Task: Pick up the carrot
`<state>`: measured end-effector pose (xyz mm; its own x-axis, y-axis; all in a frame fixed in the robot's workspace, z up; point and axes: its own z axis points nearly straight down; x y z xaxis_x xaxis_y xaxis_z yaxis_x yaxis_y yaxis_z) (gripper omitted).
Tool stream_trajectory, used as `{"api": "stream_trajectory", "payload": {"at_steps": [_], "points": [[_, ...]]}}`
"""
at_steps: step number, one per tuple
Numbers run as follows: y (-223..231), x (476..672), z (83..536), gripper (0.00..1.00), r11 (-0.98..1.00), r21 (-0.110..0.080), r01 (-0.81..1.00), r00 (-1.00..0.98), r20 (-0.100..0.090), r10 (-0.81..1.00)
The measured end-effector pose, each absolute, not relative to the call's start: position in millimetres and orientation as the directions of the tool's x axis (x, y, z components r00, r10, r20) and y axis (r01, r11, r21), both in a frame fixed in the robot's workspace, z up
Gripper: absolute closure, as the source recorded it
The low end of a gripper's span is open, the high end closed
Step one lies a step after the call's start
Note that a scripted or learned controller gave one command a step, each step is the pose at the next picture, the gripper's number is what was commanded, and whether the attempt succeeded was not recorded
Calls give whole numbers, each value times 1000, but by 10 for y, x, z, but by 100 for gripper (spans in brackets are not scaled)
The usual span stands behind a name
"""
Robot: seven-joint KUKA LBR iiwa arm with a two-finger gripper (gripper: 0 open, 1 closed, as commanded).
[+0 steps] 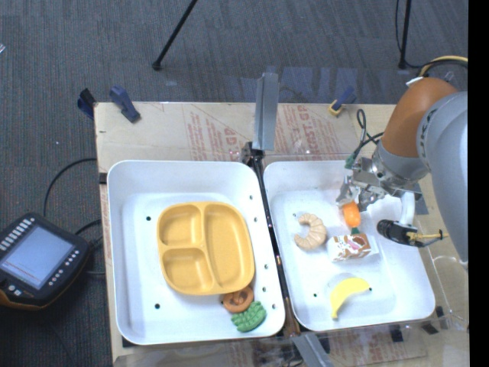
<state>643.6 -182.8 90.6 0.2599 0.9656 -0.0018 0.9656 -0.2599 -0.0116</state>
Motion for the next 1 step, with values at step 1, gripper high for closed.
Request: {"api": "stream_trajectory", "payload": {"at_steps": [1], "points": [[-1428, 6131, 1772, 100, -532, -3, 847, 532, 0, 847]]}}
